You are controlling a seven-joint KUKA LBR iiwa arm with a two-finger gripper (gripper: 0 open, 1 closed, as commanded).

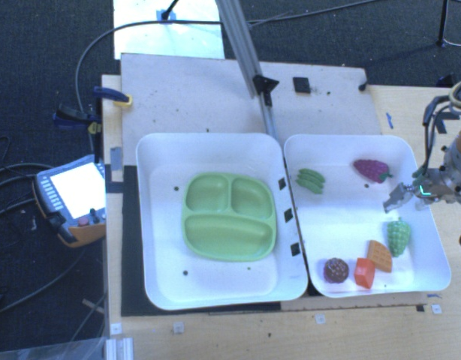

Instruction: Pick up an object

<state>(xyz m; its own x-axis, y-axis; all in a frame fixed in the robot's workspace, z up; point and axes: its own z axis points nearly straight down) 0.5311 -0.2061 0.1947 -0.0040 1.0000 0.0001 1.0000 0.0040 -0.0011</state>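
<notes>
Above knobbly green grapes (398,237), the metal tool (402,198) hangs.

Bright, even overhead light; the white bins (215,152) glare slightly, shadows are faint, and detail is soft.

Pale wooden bench (411,111) carries a light grey flat board (193,96); on it, two shallow white plastic bins side by side, left bin (159,201) touching right bin (422,223), with a small black square block (302,85) near the board's far edge.
</notes>
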